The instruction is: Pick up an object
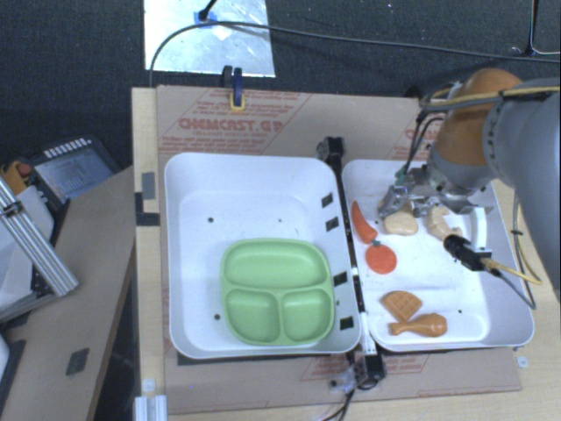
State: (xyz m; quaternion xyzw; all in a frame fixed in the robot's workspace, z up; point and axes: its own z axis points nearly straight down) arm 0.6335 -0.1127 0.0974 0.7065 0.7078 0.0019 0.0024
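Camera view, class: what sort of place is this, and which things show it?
Probably a robotics lab bench set up for grasping trials. A robot arm reaches over two white bins; toy food such as a drumstick and waffle lies in the right bin, a green divided plate in the left.

Toy food (401, 224) crowding right bin (504, 327)

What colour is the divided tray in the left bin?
Light green; the tray shows best in the camera view.
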